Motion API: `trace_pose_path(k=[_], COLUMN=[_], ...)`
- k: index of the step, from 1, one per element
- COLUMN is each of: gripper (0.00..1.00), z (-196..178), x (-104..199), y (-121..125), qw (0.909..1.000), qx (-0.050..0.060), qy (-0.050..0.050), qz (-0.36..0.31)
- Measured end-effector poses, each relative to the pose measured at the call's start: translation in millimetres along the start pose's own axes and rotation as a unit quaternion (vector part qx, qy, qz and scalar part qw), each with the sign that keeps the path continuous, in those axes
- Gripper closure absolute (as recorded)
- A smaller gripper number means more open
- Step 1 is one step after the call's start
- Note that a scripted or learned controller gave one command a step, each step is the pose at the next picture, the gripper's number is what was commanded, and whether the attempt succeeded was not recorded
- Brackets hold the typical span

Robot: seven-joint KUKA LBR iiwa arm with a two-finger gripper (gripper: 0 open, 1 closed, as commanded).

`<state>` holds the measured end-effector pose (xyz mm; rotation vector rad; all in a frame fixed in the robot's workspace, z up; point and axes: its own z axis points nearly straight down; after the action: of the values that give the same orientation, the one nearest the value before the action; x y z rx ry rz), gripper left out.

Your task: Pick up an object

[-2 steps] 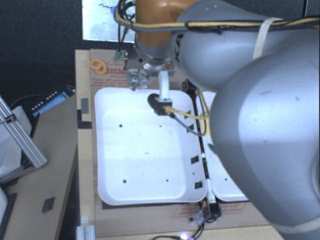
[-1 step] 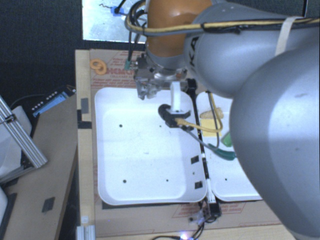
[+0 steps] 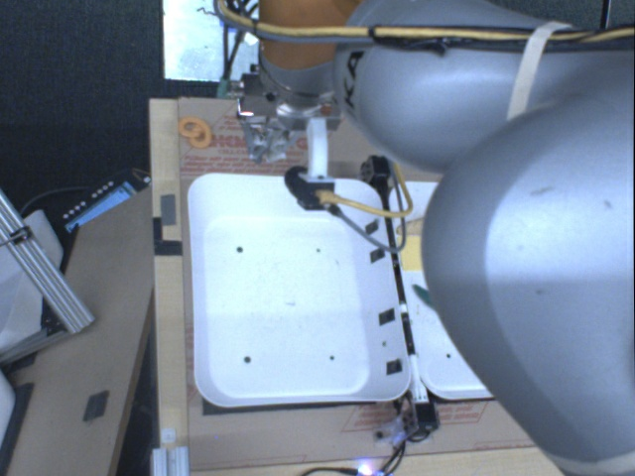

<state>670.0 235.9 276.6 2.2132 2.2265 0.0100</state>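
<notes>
My gripper [image 3: 266, 145] hangs below the orange band of the arm, over the bench just beyond the far rim of the left white bin [image 3: 288, 305]. It is small and blurred here. Nothing shows held under it. A thin green sliver [image 3: 422, 292] peeks out in the right bin [image 3: 448, 370], at the edge of the arm. The big grey arm covers most of the right bin.
An orange ring-shaped mark [image 3: 194, 131] lies on the brown board left of the gripper. A yellow cable [image 3: 365, 207] with a black plug [image 3: 306, 187] hangs over the left bin's far right corner. An aluminium frame [image 3: 45, 281] stands at the left.
</notes>
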Motion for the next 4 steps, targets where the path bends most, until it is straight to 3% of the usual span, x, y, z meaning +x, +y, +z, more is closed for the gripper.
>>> trace_pose_path(k=[1, 2, 3, 4], gripper=[1.00, 1.00, 1.00, 1.00], z=[-129.1, -123.6, -47.7, -57.5], x=[-1.2, -79.1, -4.8, -41.0], y=[0.2, -0.5, -2.8, -1.0], qw=[1.0000, 1.0000, 1.0000, 1.0000], qx=[-0.005, 0.002, 0.006, 0.002], qy=[0.001, -0.002, -0.001, -0.002], qz=[0.000, 0.006, -0.002, 0.003])
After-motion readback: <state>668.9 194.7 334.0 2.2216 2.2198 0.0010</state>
